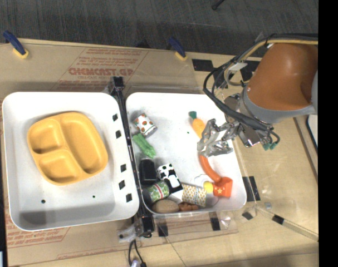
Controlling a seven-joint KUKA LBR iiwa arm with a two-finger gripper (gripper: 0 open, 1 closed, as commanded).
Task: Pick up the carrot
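Observation:
The carrot (197,125) is a short orange piece with a green top, lying in the upper right part of the right bin (174,107). My gripper (214,140) hangs just below and to the right of it, close to the carrot's lower end; its metal tip overlaps the bin floor there. Nothing is visibly held. The grey arm with its orange band comes in from the right above the bin's edge.
A curved orange-and-red toy (213,177) lies right below the gripper. A small can (145,124), a green piece (143,147), a black item (147,171) and several toys crowd the bin's left and front. A yellow divided plate (67,146) sits in the left bin.

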